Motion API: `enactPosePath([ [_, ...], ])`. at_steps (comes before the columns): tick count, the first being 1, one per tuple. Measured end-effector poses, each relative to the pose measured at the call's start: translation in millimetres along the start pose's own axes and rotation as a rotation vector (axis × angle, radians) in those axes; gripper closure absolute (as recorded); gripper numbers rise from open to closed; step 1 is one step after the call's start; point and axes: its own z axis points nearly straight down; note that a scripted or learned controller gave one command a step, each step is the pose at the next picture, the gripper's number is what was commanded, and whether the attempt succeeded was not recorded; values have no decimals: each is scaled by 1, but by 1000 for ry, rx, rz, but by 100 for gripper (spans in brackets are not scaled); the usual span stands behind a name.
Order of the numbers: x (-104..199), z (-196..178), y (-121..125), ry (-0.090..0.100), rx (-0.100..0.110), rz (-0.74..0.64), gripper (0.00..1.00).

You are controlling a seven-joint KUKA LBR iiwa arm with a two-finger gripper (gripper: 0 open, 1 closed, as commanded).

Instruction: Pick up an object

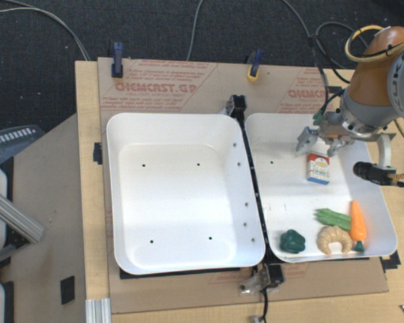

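One small carton (318, 168), just below jaws (317, 142)

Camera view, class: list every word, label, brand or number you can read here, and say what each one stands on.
"CHEMCAST GP", as best it reads, in red repeated print on the brown protective sheet behind the bins; the rest of that print is too blurred to read.
Small carton in the right bin: red and blue label, too small to read.

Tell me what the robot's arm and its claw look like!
The arm is fat and rounded, grey with a shiny orange band above the wrist. Black cables loop beside it. Its gripper is small, grey metal, with thin fingers.
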Motion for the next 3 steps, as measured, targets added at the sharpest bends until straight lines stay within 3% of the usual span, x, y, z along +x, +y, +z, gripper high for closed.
enactPosePath([
  [1,-44,50,-14,-1,-3,-1,0],
  [2,-42,36,-12,-1,-9,-4,100],
  [3,43,47,15,0,-8,-11,100],
])
